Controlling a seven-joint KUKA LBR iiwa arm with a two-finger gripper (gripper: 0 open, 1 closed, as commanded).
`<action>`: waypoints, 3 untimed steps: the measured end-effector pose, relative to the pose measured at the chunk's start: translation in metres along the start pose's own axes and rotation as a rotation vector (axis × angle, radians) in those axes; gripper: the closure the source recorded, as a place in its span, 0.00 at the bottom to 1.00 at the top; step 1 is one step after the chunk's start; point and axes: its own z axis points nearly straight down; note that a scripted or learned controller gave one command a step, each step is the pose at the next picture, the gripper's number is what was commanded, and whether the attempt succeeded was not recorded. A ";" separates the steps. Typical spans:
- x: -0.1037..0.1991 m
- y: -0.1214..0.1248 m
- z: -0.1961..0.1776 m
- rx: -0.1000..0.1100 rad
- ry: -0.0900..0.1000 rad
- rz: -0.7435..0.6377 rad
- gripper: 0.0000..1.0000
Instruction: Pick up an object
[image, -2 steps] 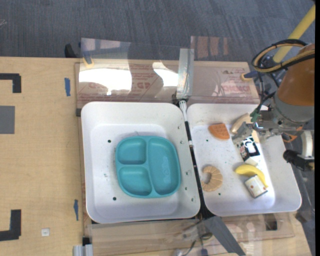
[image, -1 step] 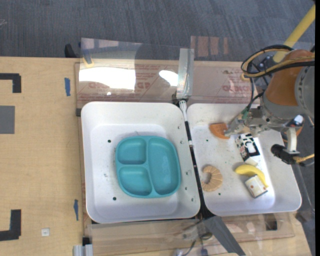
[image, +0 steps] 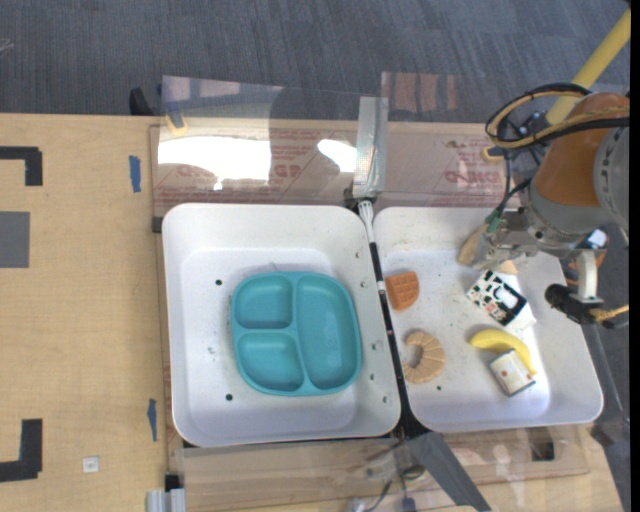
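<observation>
Where the arm reaches in from the right, the gripper (image: 497, 243) hangs over the back of the right bin (image: 570, 400); whether it is spread or closed I cannot tell. Beneath it lies a black-and-white patterned card (image: 496, 296), with a banana (image: 499, 344), a small white block (image: 511, 373), a croissant (image: 425, 356) and an orange piece (image: 403, 290) nearby. The left bin (image: 190, 300) holds a teal divided plate (image: 296, 332).

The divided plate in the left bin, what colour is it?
Teal blue, all over. The divided plate shows best in the camera view.
</observation>
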 end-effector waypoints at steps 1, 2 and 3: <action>0.000 -0.001 0.002 0.003 0.001 0.000 0.00; -0.024 -0.039 0.020 0.023 0.006 0.000 0.00; -0.025 -0.037 0.009 0.017 0.004 0.001 1.00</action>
